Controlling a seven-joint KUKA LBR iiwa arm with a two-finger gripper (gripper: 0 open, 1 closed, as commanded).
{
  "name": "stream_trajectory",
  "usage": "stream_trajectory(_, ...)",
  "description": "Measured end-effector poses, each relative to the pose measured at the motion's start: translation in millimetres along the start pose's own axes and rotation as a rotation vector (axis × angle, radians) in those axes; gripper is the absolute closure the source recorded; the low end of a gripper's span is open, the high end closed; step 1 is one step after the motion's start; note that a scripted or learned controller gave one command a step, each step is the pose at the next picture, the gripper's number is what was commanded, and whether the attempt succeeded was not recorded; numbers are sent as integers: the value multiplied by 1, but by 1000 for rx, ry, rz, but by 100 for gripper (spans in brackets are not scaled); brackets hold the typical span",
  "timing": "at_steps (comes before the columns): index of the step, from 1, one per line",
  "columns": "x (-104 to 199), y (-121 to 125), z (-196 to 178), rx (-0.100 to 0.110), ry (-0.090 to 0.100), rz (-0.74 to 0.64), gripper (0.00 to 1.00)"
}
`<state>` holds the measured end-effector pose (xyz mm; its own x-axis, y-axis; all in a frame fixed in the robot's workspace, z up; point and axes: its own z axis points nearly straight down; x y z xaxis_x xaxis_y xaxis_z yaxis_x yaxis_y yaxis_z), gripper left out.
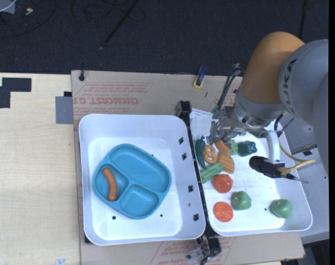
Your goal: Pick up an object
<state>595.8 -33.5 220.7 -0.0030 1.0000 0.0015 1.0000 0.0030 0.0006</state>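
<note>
My gripper [218, 132] hangs low over the back left part of the right bin [299, 225], just above a small heap of toy foods. The heap holds a tan pretzel [209, 153], an orange wedge [227, 161], a dark green curved piece [200, 148] and a light green pod [210, 173]. A dark green piece [246, 147] lies just right of the gripper. Further forward lie two red tomatoes [222, 183] [223, 211] and two green round fruits [240, 200] [281, 207]. The wrist hides the fingertips.
The left bin [95, 225] holds a blue divided plate [150, 173] with an orange sausage [110, 183] in its left compartment. A black divider [192, 164] runs between the bins. A blue and yellow clip [200, 77] sits on the cardboard behind them.
</note>
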Motion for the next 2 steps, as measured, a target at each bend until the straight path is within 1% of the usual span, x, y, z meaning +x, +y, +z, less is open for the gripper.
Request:
stream_trajectory(1, 42, 32, -17, 0, 1, -1, 100)
stream_trajectory(2, 32, 37, -5, 4, -2, 4, 100)
